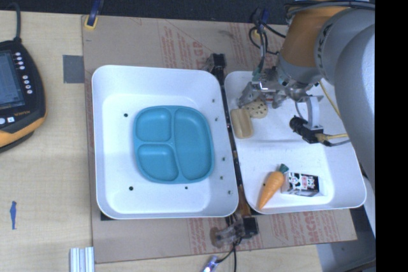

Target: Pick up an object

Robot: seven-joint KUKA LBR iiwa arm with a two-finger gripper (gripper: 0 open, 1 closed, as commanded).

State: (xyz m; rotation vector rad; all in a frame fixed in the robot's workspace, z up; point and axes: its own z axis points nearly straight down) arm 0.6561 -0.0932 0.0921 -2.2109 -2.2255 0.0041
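So the gripper [256, 97] sits low in the upper left corner of the right bin [341, 197], hanging off the grey arm [347, 67] with its orange band [305, 32] that comes in from the upper right of the frame. Honestly can't tell how it's set from this angle, the metal bits blur together, and nothing clearly sits in it. Right under and just beside it there's a cookie [259, 110], a pale round thing with dark specks, looks like it's touching or nearly touching the gripper tip. Just below and left of that lies a tan bread-looking piece [241, 123] up against the bin's left wall. A black cable end [306, 130] dangles to the right, over the middle of the bin. Further down, near the lower edge of the same bin, a toy carrot [271, 186] lies tilted with its green top pointing up-right, and a small dark carton [301, 183] sits just beside it on the right. The left bin [108, 137] holds a blue divided plate [173, 143] about in its middle. Way off at the left edge of the frame, a control pendant [16, 92] rests on the wooden bench [44, 200].
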